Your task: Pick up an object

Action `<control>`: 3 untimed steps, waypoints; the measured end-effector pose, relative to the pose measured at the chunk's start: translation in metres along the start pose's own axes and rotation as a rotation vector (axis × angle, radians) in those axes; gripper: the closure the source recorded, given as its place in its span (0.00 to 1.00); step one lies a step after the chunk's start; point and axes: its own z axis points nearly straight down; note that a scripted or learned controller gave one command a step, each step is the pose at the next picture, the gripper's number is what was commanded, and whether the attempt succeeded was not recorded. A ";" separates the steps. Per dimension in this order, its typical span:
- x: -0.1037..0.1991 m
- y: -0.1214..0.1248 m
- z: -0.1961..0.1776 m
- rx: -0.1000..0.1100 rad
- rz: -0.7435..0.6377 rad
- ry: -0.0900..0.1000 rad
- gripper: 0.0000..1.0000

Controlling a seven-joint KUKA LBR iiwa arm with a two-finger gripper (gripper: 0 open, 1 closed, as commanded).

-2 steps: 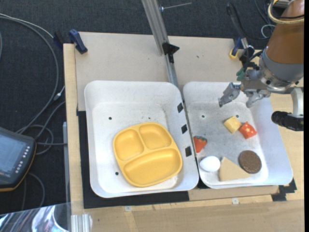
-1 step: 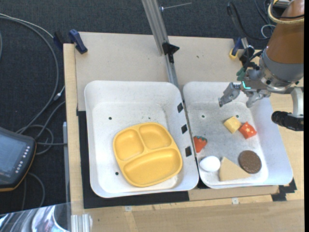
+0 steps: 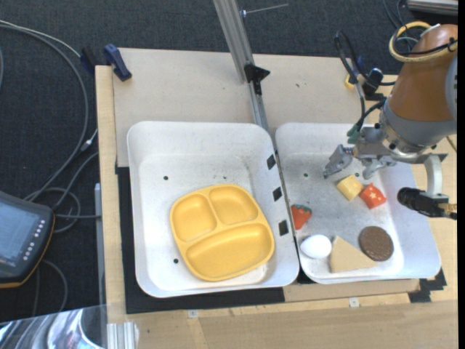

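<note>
No text, label, brand, number or sign can be read on anything here.

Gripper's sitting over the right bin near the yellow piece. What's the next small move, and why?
Probably a short drop straight down onto the yellow block. The gripper hangs open just above it with nothing between its fingers, one finger on either side of the block's upper end. The red piece touches the block's right side, so go down slowly.
</note>
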 end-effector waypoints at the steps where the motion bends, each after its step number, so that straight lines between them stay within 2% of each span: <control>1: -0.009 -0.006 0.053 0.001 0.000 0.000 0.00; 2: -0.008 -0.007 0.117 0.002 0.000 0.001 0.00; 3: -0.008 -0.005 0.102 -0.008 -0.001 0.001 1.00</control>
